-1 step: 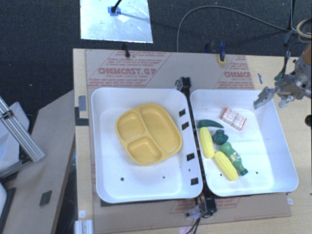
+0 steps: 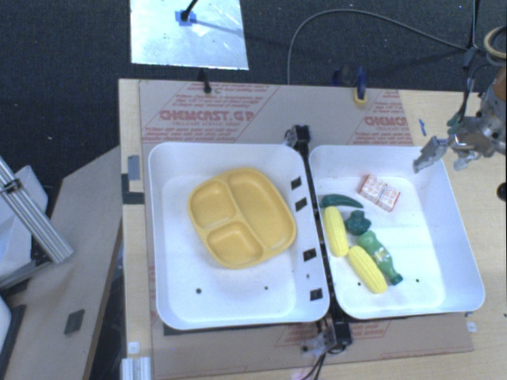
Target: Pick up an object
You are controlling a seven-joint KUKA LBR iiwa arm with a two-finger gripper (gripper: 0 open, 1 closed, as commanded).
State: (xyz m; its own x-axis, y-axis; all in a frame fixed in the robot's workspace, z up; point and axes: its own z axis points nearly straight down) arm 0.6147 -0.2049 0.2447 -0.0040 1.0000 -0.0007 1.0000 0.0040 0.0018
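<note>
Corn [image 2: 367,268] lies near the right bin [image 2: 455,236] front edge, beside a second cob [image 2: 336,230], green bottle [image 2: 379,253] and red-white pack [image 2: 379,191]. Nothing is picked yet: the gripper [image 2: 444,152] hovers over the bin's far right corner, holding nothing visible; whether it is parted cannot be told.

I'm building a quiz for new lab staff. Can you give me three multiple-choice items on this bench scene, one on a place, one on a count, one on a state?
1. Where does the yellow plastic compartment tray lie?
A. left white bin
B. right white bin
C. on the bench outside both bins

2. How many yellow toy corn cobs lie in the right white bin?
A. one
B. two
C. four

3. Where is the claw?
A. over the right bin's upper right rim
B. pressed on the tray
C. over the left bin

Answers: 1 A, the tray rests in the left white bin. 2 B, one cob and another. 3 A, it hangs at that rim, apart from the toys.
</note>
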